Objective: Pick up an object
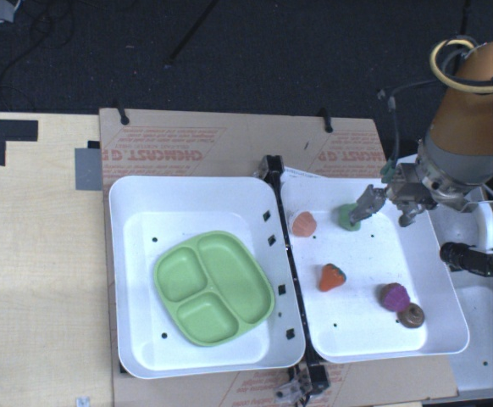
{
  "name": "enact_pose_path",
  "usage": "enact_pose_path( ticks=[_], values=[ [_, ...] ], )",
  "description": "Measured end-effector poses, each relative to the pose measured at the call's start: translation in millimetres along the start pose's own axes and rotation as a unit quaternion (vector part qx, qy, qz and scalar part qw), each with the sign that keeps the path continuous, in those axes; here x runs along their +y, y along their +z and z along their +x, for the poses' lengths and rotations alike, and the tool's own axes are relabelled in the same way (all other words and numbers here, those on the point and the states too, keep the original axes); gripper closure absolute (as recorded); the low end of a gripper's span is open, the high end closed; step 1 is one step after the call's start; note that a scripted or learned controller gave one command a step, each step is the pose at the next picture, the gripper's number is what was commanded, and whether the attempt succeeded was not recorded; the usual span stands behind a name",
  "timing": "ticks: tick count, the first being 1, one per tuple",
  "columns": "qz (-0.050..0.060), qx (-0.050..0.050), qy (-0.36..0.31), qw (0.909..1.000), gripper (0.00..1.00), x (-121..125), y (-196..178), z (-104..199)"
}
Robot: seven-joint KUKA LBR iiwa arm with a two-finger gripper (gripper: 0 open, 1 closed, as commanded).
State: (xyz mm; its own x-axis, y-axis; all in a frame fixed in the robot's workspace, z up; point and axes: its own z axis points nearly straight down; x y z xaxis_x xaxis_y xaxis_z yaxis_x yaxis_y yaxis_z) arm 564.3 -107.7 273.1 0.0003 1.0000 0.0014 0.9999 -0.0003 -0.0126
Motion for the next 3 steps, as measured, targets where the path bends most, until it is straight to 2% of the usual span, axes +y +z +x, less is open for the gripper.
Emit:
enact_pose_path(
  ticks=[1,2,3],
  values=[
    [-0.006,-0.001,-0.001,1.0,0.0,2,-6,0],
    [-0.002,0.0,0.001,1.0,0.0,2,42,8],
    [-0.002,0.0,-0.001,1.0,0.0,-7,94,13]
  ],
)
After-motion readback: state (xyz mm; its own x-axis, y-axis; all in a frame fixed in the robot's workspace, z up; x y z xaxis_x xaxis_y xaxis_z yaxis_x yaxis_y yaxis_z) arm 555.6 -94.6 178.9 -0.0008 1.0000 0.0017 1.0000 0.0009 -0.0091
